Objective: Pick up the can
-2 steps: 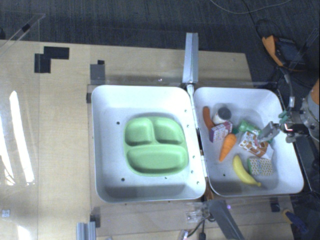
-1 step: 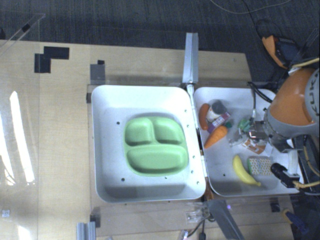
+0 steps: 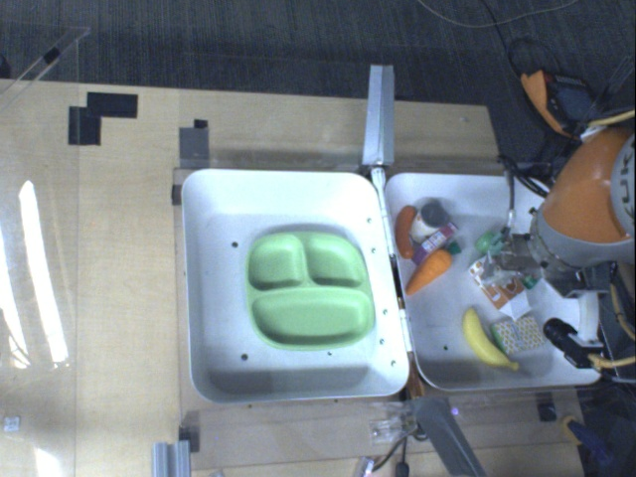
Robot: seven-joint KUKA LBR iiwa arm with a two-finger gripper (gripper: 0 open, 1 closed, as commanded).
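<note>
The can (image 3: pixel 435 224) lies on its side in the upper left part of the right bin (image 3: pixel 467 189), grey end up, with a white and purple label. It rests between a reddish sausage (image 3: pixel 405 229) and an orange carrot (image 3: pixel 428 270). My gripper (image 3: pixel 509 262) hangs over the middle right of the same bin, above a crumpled printed packet (image 3: pixel 497 284). It stands well to the right of the can and a little lower in the view, apart from it. The arm's orange band (image 3: pixel 594 195) sits above the bin's right rim.
A yellow banana (image 3: pixel 487 339) and a small checkered pouch (image 3: pixel 520 334) lie near the right bin's front edge. The left bin (image 3: pixel 209 266) holds a green three-compartment tray (image 3: pixel 309 288). A metal post (image 3: pixel 380 117) stands between the bins at the back.
</note>
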